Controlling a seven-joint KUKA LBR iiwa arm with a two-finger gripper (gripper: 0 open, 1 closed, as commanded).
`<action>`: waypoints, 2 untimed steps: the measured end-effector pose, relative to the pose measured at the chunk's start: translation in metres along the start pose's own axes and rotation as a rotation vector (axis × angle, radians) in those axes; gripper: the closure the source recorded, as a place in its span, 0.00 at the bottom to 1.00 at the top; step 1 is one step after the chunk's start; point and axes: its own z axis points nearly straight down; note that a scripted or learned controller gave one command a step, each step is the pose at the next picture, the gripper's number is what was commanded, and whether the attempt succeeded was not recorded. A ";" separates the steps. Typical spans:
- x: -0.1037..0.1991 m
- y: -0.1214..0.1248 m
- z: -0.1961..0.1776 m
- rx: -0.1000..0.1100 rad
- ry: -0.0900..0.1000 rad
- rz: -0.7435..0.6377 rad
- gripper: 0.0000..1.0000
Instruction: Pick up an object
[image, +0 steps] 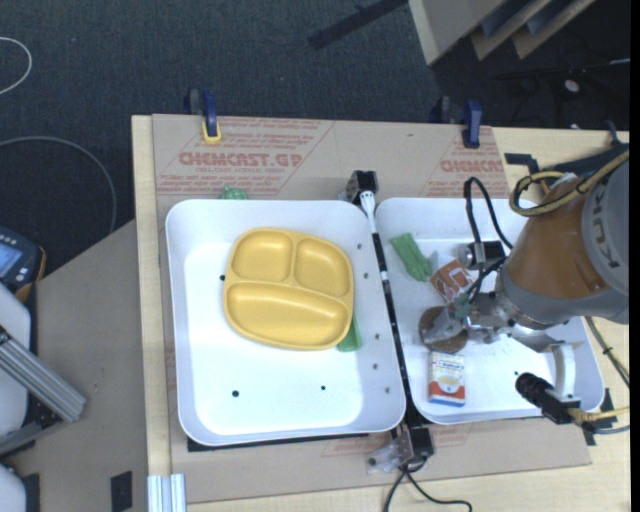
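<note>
My gripper (468, 312) is low in the right bin (500, 222), near its middle. It hangs just right of a brown round object (436, 327) and just below a brown and orange packet (450, 279). A green object (409, 255) lies at the bin's back left. A small red and white carton (447, 380) lies near the front wall. Nothing shows between the gripper and these things that I can call a hold.
The left bin (200, 330) holds a yellow divided plate (288, 288), with a green item (349, 337) poking out from under its right edge. The grey arm with its orange band (555, 255) covers the right bin's right half. Blue clamps (208, 108) sit on the bench's back edge.
</note>
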 end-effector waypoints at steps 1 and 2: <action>-0.008 0.059 0.002 -0.015 -0.006 -0.001 0.00; -0.008 0.059 -0.010 -0.020 -0.006 0.002 1.00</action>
